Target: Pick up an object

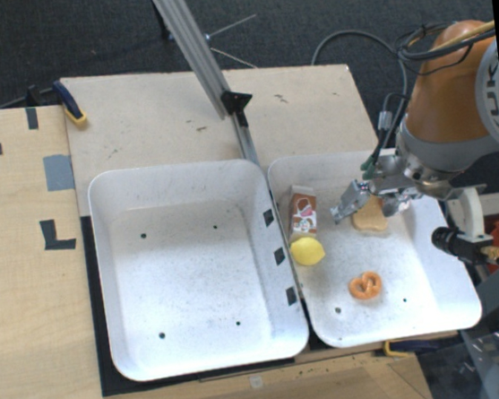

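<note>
Down in the right-hand shallow white plastic bin (443, 301), the robot's metal two-finger hand (364, 200) hangs low over the upper part of the floor, just beside a tan, bread-like chunk (372, 220) that lies partly under the wrist. From where I stand I cannot tell whether that hand is spread or closed; the grey arm with its orange band (450, 97) crowds over it, and nothing is plainly caught in its grip. Other candidates sit in the same bin: a small brown and white carton (302, 211) near the dividing wall, a round yellow lemon-like fruit (307, 251) touching the carton's lower end, and an orange pretzel-shaped toy (365, 286) well apart, nearer the front edge. The left-hand white bin (121, 255) sits alongside on the pale wooden surface (23, 267). My guess is the step in hand is the reach for the tan chunk, with the grasp itself not confirmed. Next it would need to settle squarely over that piece, close firmly and lift straight up, keeping clear of the carton.
</note>
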### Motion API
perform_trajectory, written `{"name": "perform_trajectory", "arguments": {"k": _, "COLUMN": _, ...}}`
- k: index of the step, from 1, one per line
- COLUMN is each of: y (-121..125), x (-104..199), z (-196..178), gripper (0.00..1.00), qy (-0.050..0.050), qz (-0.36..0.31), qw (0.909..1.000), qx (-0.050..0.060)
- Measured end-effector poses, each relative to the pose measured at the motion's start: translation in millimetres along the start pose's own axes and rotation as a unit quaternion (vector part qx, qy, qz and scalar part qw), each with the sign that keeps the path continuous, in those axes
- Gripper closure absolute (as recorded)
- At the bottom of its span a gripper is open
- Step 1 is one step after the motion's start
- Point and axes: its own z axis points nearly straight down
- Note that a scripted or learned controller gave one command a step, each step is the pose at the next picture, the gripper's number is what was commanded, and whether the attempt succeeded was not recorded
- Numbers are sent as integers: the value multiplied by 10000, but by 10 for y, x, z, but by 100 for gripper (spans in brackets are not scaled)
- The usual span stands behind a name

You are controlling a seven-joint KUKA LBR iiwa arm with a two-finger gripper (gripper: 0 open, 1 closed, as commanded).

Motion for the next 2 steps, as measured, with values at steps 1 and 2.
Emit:
{"name": "perform_trajectory", "arguments": {"k": 1, "y": 42, "x": 83, "z": 490, "gripper": 0, "qy": 2, "qz": -6, "qw": 10000, "qx": 4}}
{"name": "perform_trajectory", "arguments": {"k": 2, "y": -39, "x": 48, "z": 962, "gripper": 0, "qy": 4, "qz": 1, "qw": 10000, "qx": 11}}
